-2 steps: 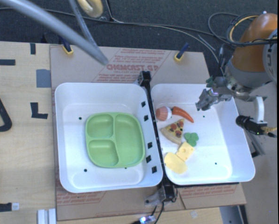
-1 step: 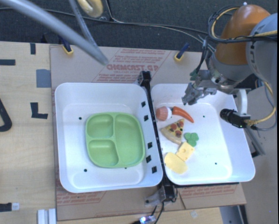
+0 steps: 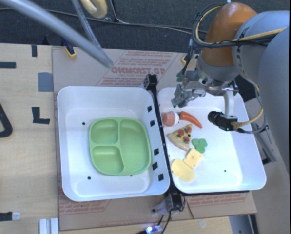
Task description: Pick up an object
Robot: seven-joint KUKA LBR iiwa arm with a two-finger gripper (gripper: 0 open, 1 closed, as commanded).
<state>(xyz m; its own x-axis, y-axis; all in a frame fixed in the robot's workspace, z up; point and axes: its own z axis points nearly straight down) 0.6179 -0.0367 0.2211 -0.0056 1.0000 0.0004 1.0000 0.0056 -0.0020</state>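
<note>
— Two bins (image 3: 67, 106), side by side on the bench (image 3: 18, 96). What fills them?

— Going down in size: my arm (image 3: 262, 38) comes in over the right bin (image 3: 242, 174), grey, with the orange band sitting above the wrist. The left bin carries a green tray (image 3: 120, 146) with three compartments, lying flat near its middle.

— And the small things?

— All in the right bin, toward its left wall. A pizza slice (image 3: 180, 137) lies in the middle of the cluster. Below it sits a yellow cheese wedge (image 3: 194, 158), touching a pale yellow round piece (image 3: 183, 170) nearest the front. A carrot (image 3: 190, 118) lies just above the slice, with a pinkish ball (image 3: 170, 118) beside it to the left. A small green leaf (image 3: 199, 144) rests just right of the slice.

— Where is your claw?

— My claw (image 3: 180, 99) hangs at the back of the right bin, just above the carrot and the ball. I see nothing between its fingers. Whether they are apart or together I cannot tell from this angle.
</note>
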